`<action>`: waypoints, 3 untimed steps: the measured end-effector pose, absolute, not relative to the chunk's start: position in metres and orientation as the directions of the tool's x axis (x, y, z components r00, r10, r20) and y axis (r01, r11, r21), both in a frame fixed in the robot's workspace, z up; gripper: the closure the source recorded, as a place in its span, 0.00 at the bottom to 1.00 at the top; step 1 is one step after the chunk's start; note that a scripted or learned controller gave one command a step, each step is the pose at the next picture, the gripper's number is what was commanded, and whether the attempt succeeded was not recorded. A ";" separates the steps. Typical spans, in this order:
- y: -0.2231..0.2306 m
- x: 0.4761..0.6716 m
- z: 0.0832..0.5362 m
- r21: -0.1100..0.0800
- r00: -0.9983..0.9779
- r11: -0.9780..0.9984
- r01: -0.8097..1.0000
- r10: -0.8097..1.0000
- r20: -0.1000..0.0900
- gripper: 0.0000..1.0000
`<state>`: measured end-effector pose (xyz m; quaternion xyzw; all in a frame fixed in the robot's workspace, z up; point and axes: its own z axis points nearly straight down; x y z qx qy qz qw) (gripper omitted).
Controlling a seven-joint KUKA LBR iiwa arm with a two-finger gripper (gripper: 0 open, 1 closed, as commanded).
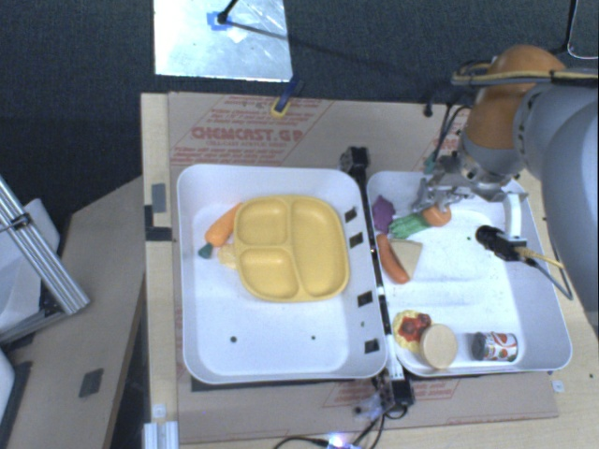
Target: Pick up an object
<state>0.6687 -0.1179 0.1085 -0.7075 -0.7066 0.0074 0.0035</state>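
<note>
Dark floor surrounds our worktop (159, 166), which carries the left bin (201, 288) and the right bin (529, 311) side by side. In the left bin a yellow plate (285, 248) lies near the middle, with a carrot (223, 224) touching its left edge.

Our tool (438, 197) is low over the far left corner of the right bin, right above a green toy vegetable (409, 224) and an orange piece (436, 217) that touch each other. We judge these to be the target. A purple toy (384, 213) lies just beside them against the bin's left wall, and a sausage (393, 258) and a beige wedge (405, 253) sit nearer the middle of that wall. A can (496, 346) and a round disc (438, 346) rest along the near edge.

We cannot tell how far the tool is open, or whether it has hold of anything. Both toys look to be resting on the bin floor, so we judge the approach made, with the grasp unconfirmed and the lift not yet done.
</note>
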 end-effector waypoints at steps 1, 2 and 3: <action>-0.118 0.675 0.154 0.007 -0.001 0.001 1.000 1.000 0.000 1.00; -0.123 0.680 0.218 0.008 -0.003 0.003 1.000 1.000 -0.001 1.00; -0.123 0.681 0.225 0.004 -0.004 0.004 1.000 1.000 0.000 1.00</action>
